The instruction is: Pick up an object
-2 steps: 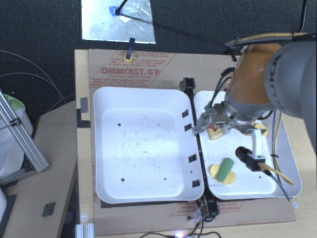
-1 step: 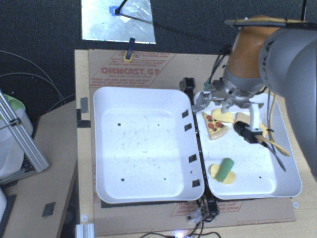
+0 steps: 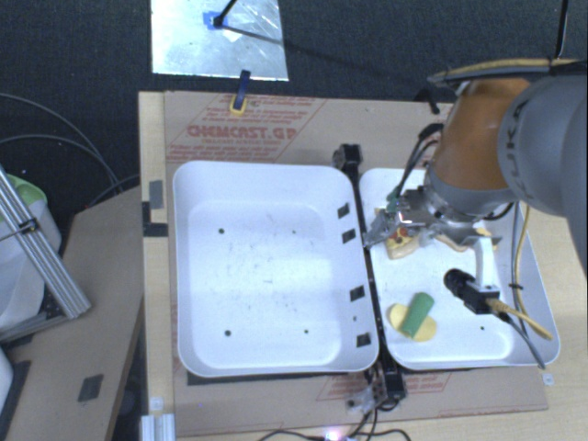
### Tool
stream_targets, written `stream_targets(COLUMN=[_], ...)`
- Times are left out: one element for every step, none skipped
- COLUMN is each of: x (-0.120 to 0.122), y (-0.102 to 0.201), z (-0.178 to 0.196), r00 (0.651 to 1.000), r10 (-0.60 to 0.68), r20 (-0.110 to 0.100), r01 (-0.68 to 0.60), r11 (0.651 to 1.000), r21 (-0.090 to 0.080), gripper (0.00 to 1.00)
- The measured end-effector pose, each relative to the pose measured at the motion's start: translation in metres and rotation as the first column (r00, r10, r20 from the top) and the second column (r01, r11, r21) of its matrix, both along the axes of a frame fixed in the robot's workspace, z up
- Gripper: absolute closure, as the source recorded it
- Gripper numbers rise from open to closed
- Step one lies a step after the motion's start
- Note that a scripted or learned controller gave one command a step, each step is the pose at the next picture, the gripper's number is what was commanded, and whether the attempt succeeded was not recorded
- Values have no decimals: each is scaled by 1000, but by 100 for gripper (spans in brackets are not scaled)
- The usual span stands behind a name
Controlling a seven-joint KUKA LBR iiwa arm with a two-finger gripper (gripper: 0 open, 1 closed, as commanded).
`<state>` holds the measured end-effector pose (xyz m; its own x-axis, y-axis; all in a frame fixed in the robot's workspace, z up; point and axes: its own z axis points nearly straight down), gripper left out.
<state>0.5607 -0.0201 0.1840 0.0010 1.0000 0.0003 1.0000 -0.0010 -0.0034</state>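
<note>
In the right bin (image 3: pixel 528 333), a green cylinder (image 3: pixel 420 312) lies across a yellow disc (image 3: pixel 401 318) near the front left corner. My gripper (image 3: pixel 397 231) hangs over the bin's left middle, close to the wall shared with the other bin and behind the cylinder. A small yellow and red thing (image 3: pixel 401 243) shows right at the gripper's tip; I cannot see whether it is held or lies under it. The grey arm with its orange band (image 3: pixel 478 141) covers the back of this bin.
The left bin (image 3: pixel 266 269) stands beside the right one on a cardboard-covered board. A metal sheet (image 3: pixel 219 26) lies behind the bench, with a blue and yellow clamp (image 3: pixel 241 95) at the board's back edge. An aluminium frame (image 3: pixel 37 255) stands far left.
</note>
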Motion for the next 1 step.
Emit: stream_targets(x=[-65], y=[-15], z=[0], r00=[1000], r10=[-1], r20=[0], r01=[1], r11=[1000], r21=[0], gripper=[0])
